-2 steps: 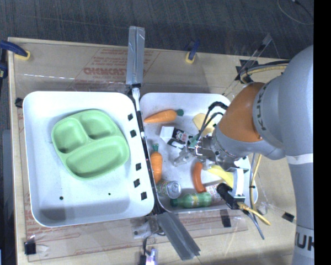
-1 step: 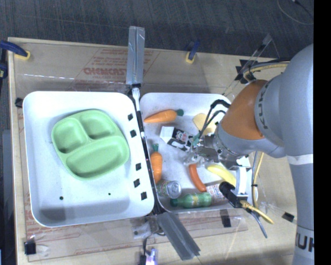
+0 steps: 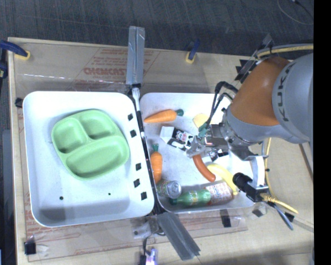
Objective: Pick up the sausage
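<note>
Gripper (image 3: 201,146), jaws' state can't tell, sits at upper-left end of sausage (image 3: 204,168), which lies in right bin (image 3: 171,99) toward its right edge, long axis diag. down-right.

green divided plate (image 3: 91,143) in left bin (image 3: 38,203), 2 carrots (image 3: 160,115) (image 3: 156,166), bottle (image 3: 201,194) in right bin (image 3: 171,99)
</note>
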You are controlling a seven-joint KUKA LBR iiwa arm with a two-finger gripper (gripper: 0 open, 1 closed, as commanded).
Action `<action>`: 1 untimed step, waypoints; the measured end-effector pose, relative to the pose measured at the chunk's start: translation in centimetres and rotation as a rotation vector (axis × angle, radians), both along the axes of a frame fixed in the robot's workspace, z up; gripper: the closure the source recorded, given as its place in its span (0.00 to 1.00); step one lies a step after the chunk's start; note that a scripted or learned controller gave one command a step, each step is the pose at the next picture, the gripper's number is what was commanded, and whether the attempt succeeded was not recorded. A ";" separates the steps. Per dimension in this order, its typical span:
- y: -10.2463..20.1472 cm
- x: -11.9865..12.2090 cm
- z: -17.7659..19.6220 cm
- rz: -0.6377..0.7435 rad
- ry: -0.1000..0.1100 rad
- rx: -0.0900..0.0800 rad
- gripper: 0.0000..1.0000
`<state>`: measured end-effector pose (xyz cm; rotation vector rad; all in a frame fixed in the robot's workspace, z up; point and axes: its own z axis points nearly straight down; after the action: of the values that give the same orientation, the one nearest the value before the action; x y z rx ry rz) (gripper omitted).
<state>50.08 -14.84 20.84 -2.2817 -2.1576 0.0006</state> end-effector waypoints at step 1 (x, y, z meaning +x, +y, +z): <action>0.0 0.0 0.0 0.000 0.000 0.000 0.00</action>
<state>50.07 -14.85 20.83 -2.2817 -2.1572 0.0010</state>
